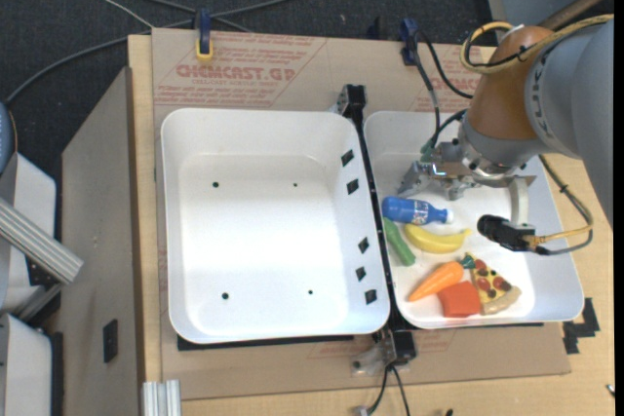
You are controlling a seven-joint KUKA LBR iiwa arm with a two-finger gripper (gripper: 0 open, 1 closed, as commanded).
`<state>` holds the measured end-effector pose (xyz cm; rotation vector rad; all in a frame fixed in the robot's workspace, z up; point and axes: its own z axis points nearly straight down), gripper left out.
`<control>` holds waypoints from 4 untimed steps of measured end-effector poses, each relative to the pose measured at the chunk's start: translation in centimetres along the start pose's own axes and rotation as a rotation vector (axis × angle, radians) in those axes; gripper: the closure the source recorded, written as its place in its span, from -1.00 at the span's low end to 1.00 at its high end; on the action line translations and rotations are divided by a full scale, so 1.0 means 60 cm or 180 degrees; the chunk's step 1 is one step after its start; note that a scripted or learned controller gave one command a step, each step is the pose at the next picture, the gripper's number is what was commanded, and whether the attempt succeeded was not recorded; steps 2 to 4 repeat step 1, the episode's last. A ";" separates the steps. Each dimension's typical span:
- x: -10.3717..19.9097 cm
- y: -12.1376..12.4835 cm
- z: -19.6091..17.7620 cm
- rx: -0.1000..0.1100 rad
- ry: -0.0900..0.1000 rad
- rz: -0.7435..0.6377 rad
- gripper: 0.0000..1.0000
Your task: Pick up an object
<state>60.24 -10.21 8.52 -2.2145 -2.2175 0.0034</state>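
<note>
**Several toys, none picked yet**

Over the right bin [556,302] the end effector [436,169] hangs just above the blue bottle [414,209], fingers spread fairly wide with nothing between them. Banana [436,238], carrot [436,280], a green piece [398,244] and pizza slice [490,285] crowd below (tight cluster). I'd call this the approach; next it should drop onto the bottle and close.
</note>
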 end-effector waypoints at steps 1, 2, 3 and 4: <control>-0.012 -0.110 0.001 0.0001 -0.0004 0.0015 -1.00; -0.012 -0.110 0.001 0.0001 -0.0004 0.0015 -1.00; -0.012 -0.110 0.001 0.0001 -0.0004 0.0015 -1.00; -0.012 -0.110 0.001 0.0001 -0.0004 0.0015 -1.00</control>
